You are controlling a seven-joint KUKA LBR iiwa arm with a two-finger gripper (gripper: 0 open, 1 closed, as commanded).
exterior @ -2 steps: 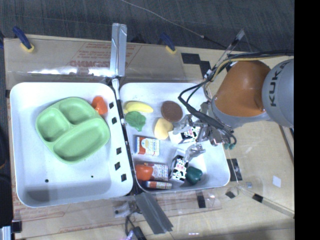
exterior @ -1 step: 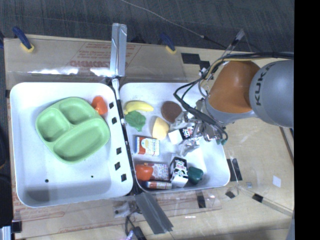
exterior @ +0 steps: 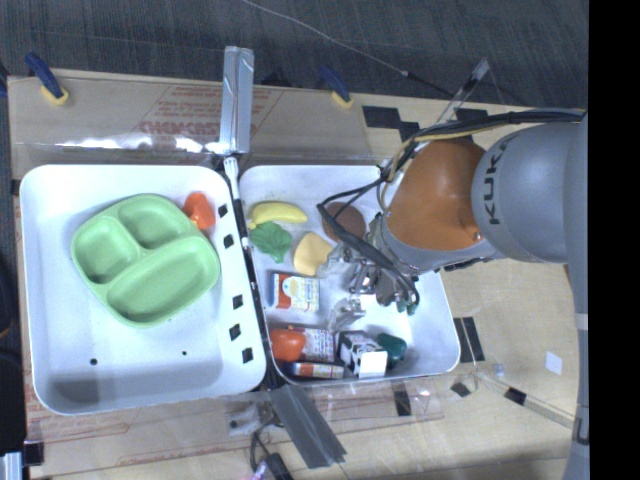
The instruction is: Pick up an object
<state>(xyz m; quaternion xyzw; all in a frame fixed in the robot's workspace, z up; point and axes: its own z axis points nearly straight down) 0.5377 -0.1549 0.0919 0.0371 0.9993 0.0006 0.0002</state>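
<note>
Right bin (exterior: 440, 313), contents: yellow banana (exterior: 278, 212), green leafy toy (exterior: 270, 239), pale yellow wedge (exterior: 311, 253), small white carton (exterior: 297, 292), red tomato (exterior: 287, 344). Hand (exterior: 350, 303) over the middle, at 3 o'clock from the carton; finger state cannot be told.

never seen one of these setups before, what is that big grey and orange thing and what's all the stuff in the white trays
The grey and orange thing is a robot arm, reaching in from the right. The single picture comes from a fixed camera above the bench, looking down at a slant. At the arm's tip is its gripper, a two-finger claw, low over the right bin; I cannot tell whether it is open or holding anything.

The right bin holds small toy-like items: a banana, a green leafy piece, a yellow wedge, a small carton, a tomato, plus other bits near the front.

The left bin holds a green divided plate with an orange piece beside it.
</note>
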